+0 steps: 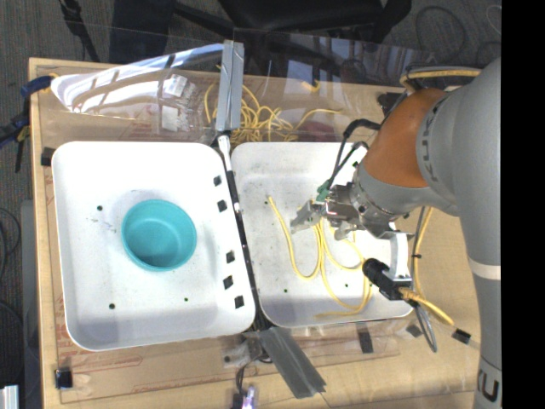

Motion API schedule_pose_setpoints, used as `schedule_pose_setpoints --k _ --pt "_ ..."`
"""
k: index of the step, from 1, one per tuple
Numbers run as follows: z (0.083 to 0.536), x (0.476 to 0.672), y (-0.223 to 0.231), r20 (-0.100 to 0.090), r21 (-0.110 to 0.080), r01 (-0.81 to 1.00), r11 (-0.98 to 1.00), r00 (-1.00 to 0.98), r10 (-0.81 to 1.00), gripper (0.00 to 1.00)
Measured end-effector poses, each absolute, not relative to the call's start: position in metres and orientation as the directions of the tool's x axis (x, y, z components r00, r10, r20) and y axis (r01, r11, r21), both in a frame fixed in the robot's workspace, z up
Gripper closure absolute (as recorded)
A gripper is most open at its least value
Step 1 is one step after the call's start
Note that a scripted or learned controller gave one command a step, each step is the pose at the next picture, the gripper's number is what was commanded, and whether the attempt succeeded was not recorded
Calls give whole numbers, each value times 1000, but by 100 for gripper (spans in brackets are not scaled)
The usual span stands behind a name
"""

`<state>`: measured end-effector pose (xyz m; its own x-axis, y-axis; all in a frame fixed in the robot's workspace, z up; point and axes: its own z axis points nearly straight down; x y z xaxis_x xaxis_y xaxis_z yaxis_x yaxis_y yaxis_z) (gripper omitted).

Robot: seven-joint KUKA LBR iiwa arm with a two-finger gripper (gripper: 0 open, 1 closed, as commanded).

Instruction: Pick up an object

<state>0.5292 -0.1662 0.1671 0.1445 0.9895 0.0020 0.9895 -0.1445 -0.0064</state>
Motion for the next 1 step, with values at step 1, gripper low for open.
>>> schedule_pose_setpoints --k 1 --pt "91 519 -201 1 -3 992 -126 126 992 0"
